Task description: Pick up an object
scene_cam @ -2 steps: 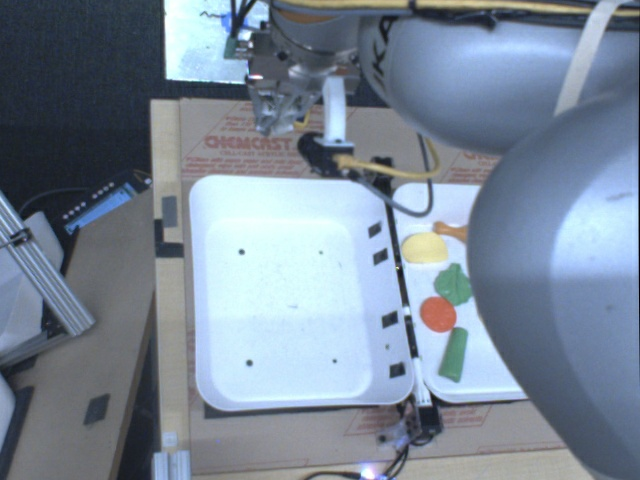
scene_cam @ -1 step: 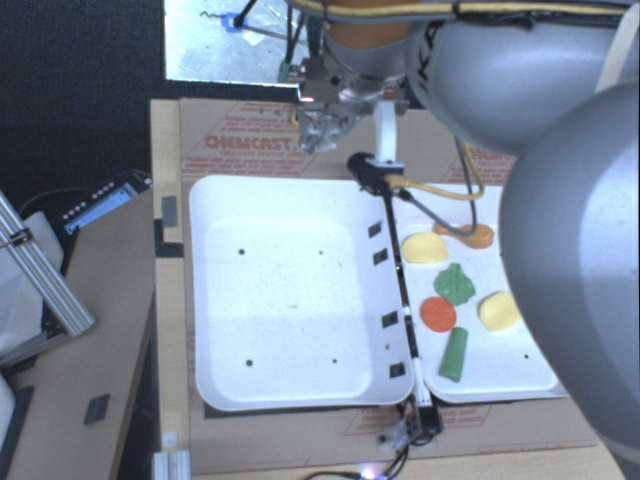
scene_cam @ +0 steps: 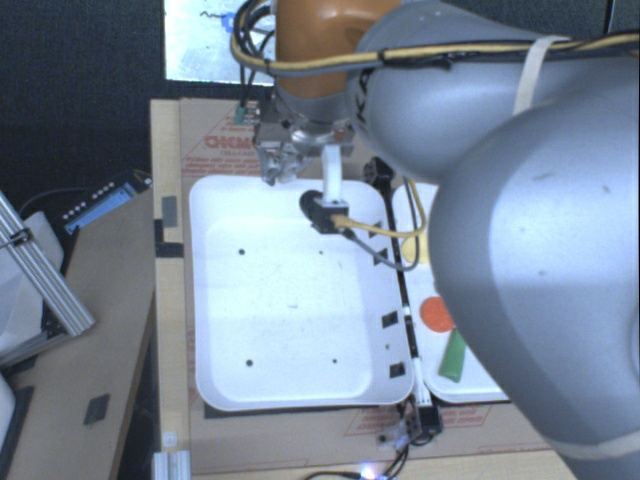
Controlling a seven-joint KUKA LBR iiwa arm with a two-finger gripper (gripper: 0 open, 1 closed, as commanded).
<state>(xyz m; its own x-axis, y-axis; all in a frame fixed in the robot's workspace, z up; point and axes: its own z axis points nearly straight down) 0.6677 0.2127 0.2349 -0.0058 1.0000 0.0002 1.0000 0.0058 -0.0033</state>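
1. Two shallow white bins are sitting side by side on the bench; left bin (scene_cam: pixel 290 308) is showing a bare floor with a few dark specks.
2. Right bin (scene_cam: pixel 470 393) is lying mostly under the grey arm (scene_cam: pixel 500 168); an orange round object (scene_cam: pixel 436 314) is resting inside near its left wall, with a green object (scene_cam: pixel 452 356) just beside it at 6 o'clock.
3. Gripper (scene_cam: pixel 300 168) is hanging over the left bin's 12 o'clock rim, under the orange band (scene_cam: pixel 320 28); cannot tell how the jaws are standing, nothing is showing between them.
4. A black part with a yellow cable (scene_cam: pixel 375 230) is hanging at the left bin's 1 o'clock area.
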